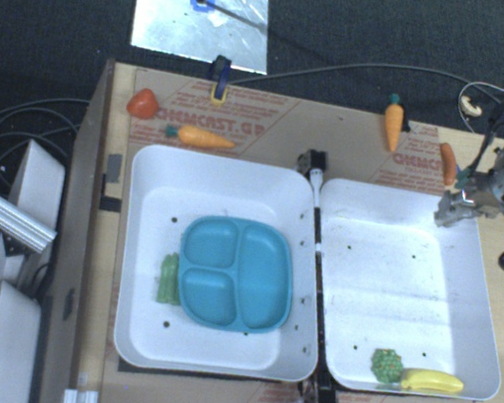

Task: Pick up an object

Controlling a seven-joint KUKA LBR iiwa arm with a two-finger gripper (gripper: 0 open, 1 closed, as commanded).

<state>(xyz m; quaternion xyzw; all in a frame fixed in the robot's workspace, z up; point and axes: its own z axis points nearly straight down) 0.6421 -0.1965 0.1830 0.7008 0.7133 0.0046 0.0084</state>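
Note:
A green broccoli piece and a yellow banana lie side by side in the near corner of the right bin. The left bin holds a blue divided plate with a green pickle-like piece at its left side. My gripper hangs at the far right corner of the right bin, well away from the broccoli and banana. Nothing is seen between its tips.
On the cardboard behind the bins lie a red tomato, an orange carrot, a second carrot and an orange piece. A clamp sits where the bins meet. Cables trail at the left.

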